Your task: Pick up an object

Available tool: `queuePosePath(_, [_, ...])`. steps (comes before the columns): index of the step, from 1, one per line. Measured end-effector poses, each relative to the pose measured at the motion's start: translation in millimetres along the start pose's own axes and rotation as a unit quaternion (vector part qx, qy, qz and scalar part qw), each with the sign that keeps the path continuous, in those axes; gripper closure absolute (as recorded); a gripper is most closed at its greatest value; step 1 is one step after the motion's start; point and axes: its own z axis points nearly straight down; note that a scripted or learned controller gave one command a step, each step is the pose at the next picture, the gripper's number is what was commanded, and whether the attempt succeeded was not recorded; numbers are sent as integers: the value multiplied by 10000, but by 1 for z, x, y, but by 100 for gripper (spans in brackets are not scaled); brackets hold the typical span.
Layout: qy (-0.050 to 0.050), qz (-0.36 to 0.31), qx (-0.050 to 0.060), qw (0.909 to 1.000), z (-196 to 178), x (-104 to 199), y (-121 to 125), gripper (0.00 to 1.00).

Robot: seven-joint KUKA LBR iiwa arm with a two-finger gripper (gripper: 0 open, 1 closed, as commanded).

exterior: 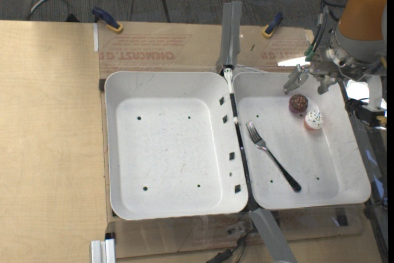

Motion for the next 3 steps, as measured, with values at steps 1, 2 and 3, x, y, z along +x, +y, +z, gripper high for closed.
queuePosePath(1, [7, 973, 1, 9953, 143, -15, -43, 0])
queuePosePath(2, [2, 451, -3, 9990, 140, -82, 45, 0])
queuePosePath(3, [4, -1007, -10, 9949, 141, -71, 3, 0])
